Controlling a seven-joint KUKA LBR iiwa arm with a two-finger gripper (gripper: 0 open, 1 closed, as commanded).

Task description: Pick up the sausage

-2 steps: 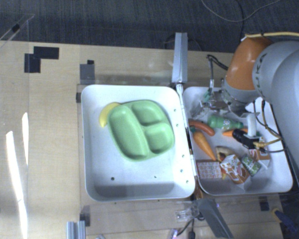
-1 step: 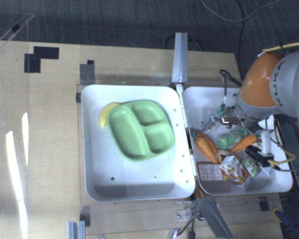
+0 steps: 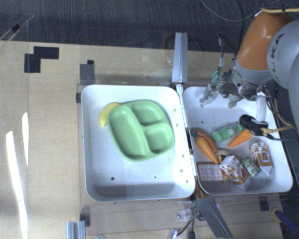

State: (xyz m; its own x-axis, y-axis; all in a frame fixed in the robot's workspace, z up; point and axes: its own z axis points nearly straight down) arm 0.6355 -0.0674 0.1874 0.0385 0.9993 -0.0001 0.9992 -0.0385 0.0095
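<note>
The worktop (image 3: 50,133) holds two white bins side by side. The big grey arm (image 3: 289,49) with its orange band comes in from the right. Its gripper (image 3: 220,100) hangs over the far end of the right bin (image 3: 284,183). The fingers (image 3: 205,97) are spread wide apart, and there is nothing between them.

The sausage (image 3: 207,148) lies in the right bin, close to the wall next to the left bin. It is long and orange-brown, and a little red thing (image 3: 201,132) lies at its far end. The view is a bit fuzzy there, so it may be touching the sausage. The gripper is up past the sausage, not on it.

Near the sausage are a green packet (image 3: 226,132), a carrot (image 3: 240,137) and some small cartons (image 3: 234,171).

The left bin (image 3: 97,183) holds a green plate (image 3: 139,128) with three parts. A yellow banana (image 3: 105,114) peeks out from under it.
</note>
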